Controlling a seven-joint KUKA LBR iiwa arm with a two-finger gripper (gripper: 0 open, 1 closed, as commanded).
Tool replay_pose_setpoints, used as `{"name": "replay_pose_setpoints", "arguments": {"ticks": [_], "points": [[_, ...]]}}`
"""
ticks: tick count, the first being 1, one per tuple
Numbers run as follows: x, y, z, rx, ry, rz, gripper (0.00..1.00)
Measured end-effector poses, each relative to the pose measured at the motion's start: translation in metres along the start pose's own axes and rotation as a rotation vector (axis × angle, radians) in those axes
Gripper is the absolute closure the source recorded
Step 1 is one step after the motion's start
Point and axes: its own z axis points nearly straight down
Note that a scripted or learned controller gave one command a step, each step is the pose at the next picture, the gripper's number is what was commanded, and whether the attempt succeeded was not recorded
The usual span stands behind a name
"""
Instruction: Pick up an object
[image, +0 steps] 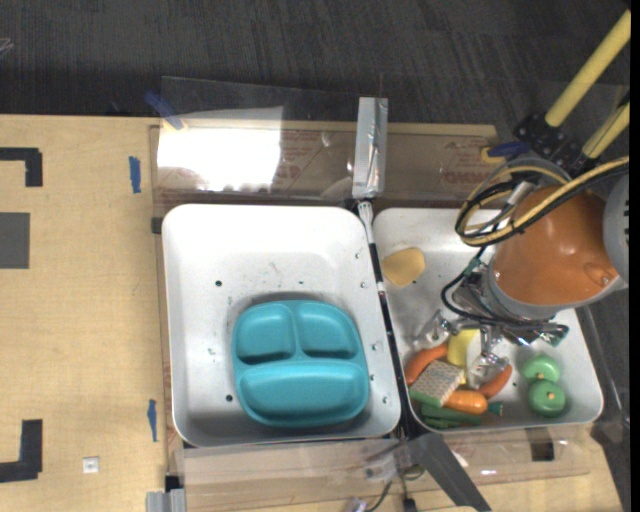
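Grey arm, orange wrist band, tool (478, 352) pointing down

The arm (560, 255) hides much of the right bin (590, 395). Its gripper (478, 355) blurs among the toy food (455, 385), finger state unclear.

The arm (590, 240) has a grey body. A broad, glossy orange band (552, 255) of rounded, dome-like shape encircles it above the wrist. Below the band sits a ring-shaped grey wrist section (520, 305). Yellow and black cables (500, 205) run in loops along the outside of the band, and thinner black wiring (462, 290) curls beside the wrist. The pincer (478, 345) is a metallic silver assembly with small bright fittings; finer detail is too small to resolve.
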Motion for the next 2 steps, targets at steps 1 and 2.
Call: {"name": "replay_pose_setpoints", "arguments": {"ticks": [1,2], "points": [[0.027,0.021,-0.001,0.003,-0.003,-0.035,0.0],[0.055,0.0,0.0,0.002,-0.002,-0.102,0.0]]}}
